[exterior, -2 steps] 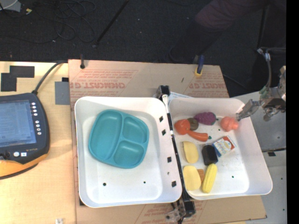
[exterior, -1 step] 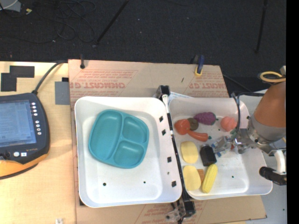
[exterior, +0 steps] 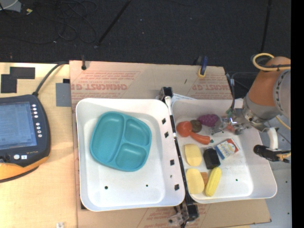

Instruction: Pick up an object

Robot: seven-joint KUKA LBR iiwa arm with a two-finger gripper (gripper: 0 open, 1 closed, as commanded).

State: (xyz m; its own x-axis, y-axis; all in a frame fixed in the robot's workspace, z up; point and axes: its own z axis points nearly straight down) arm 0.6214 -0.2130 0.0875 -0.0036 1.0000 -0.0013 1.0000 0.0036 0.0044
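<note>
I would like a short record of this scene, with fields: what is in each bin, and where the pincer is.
left bin: one teal divided plate
right bin: purple grapes, carrot, brown-red round item, two pale yellow pieces, black block, corn cob, small red-white-blue packet
pincer: low over the right bin's upper part, beside the grapes
pincer state: unclear
left of the bins: handheld control tablet

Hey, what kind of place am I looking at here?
Probably a robotics lab test bench: a robot arm reaches over two white bins, one with toy food such as a corn cob, and a control tablet sits beside them.
</note>
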